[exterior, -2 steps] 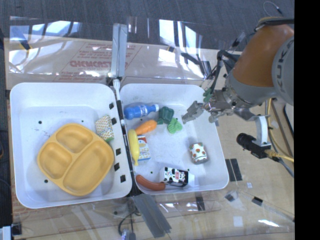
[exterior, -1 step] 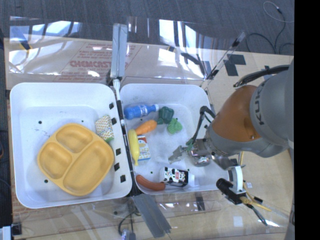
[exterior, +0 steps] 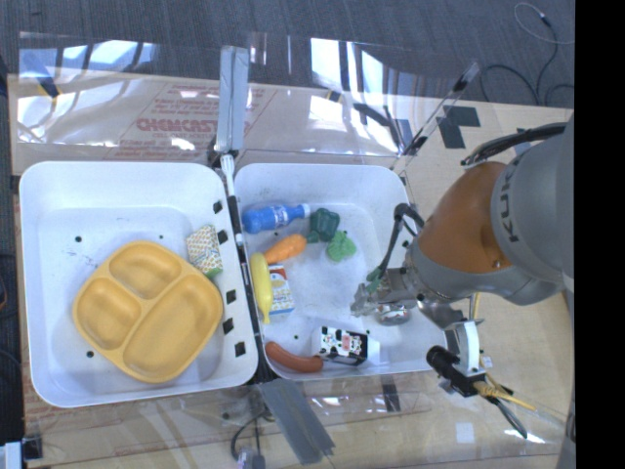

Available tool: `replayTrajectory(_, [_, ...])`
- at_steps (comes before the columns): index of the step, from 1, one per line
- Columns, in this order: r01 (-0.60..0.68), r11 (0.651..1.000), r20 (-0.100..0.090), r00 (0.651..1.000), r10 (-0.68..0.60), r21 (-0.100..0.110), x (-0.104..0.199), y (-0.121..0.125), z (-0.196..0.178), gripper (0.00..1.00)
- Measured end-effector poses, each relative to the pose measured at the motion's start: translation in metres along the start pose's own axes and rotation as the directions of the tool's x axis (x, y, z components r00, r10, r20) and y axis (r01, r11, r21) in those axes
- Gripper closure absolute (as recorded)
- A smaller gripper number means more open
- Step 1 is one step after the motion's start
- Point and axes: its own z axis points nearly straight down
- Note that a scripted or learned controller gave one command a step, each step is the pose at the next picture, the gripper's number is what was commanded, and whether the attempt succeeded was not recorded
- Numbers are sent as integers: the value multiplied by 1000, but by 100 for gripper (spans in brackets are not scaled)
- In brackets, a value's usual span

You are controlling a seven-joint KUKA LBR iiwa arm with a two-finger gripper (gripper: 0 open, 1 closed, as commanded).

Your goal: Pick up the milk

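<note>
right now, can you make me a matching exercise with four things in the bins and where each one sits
Things:
1. milk carton
2. blue bottle
3. yellow tray
4. sausage

Places:
A. left bin
B. right bin, far side by the divider
C. right bin, near wall, right of the sausage
D. right bin, near-left corner

Pairs: 1-C, 2-B, 3-A, 4-D

Sausage (exterior: pixel 293 358) crowds the milk (exterior: pixel 344 344) on its left (upper side lies open)

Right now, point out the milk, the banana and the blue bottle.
milk (exterior: pixel 344 344), camera view, carton's cow-patterned side.
banana (exterior: pixel 261 287), camera view, middle of the peel.
blue bottle (exterior: pixel 273 217), camera view, its body.
</note>
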Motion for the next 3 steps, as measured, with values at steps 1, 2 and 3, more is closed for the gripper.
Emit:
replayTrajectory(1, [-126,992,2,992,126,-6,-23,0,-190,100])
replayTrajectory(2, [-24,1000,2,1000,24,-3,-11,0,-137,100])
replayTrajectory(3, [-18,1000,2,1000,18,-2,-11,1,-147,100])
